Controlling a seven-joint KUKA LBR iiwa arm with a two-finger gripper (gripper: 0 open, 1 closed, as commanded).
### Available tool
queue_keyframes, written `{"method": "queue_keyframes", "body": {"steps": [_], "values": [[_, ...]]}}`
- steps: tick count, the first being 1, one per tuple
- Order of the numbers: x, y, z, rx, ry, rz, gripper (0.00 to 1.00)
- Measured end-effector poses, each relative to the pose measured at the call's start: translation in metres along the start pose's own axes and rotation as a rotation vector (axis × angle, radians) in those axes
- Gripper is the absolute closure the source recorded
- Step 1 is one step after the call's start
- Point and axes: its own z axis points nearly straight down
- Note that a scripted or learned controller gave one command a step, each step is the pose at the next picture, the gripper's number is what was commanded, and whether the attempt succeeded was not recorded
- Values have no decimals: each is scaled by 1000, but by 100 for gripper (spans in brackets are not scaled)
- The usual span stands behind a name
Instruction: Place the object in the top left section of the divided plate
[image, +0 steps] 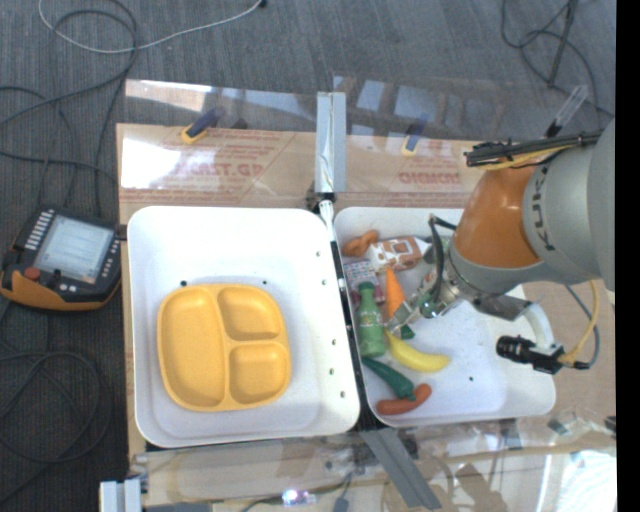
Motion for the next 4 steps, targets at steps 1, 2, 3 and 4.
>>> {"method": "queue_keyframes", "body": {"steps": [1,2,3,4], "values": [[68,40,-77,-3,-2,-261,100],[153,44,-76,-3,0,-486,100],[190,118,-77,-4,-2,-945,100],[190,118,-78,-5,-2,-945,0]]}}
